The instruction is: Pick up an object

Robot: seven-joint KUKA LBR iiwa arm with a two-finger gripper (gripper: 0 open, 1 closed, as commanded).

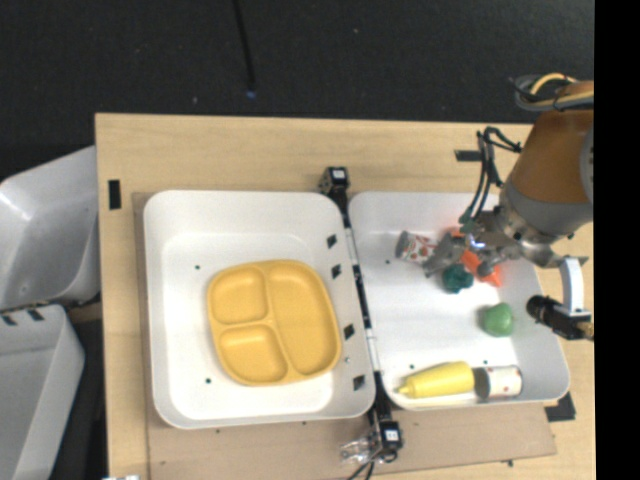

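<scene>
Because the task only asks for any object, the jaws (pixel 478 253) hang over the clutter in the right bin (pixel 420 308), just above the teal piece (pixel 457 279); whether they are spread or pinching cannot be told. A green ball (pixel 496 319) lies below-right of it.

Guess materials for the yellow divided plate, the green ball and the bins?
Yellow divided plate: likely moulded plastic, matte, with rounded compartment ridges and even colour. Green ball: uncertain, perhaps rubber or foam, dull surface without glint. Bins: seemingly thin white plastic, smooth with a slight sheen on the rounded rims.
</scene>
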